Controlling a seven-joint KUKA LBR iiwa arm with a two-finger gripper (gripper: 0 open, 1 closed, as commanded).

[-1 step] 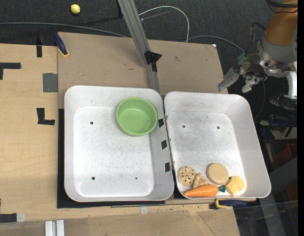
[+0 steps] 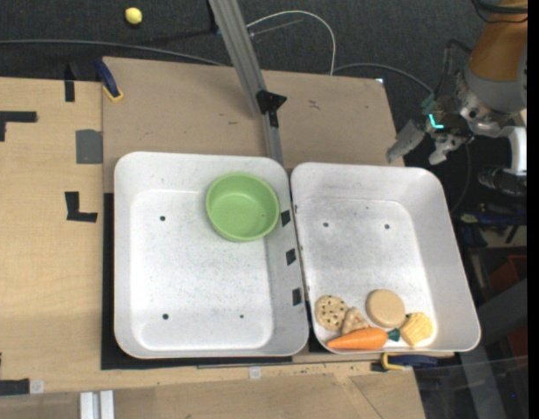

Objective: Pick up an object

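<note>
A green bowl sits at the back of the left bin. In the near corner of the right bin lie a chocolate-chip cookie, a tan round disc, an orange carrot and a yellow ridged piece, all close together. My gripper hangs beyond the right bin's far right corner, well away from all of them. It is open, its two grey fingers spread apart with nothing between them.
A slanted metal pole runs down to the gap between the bins at the back. Cables lie behind the board. A yellow ball rests on the dark floor, and a blue-yellow clamp sits at the board's far left corner.
</note>
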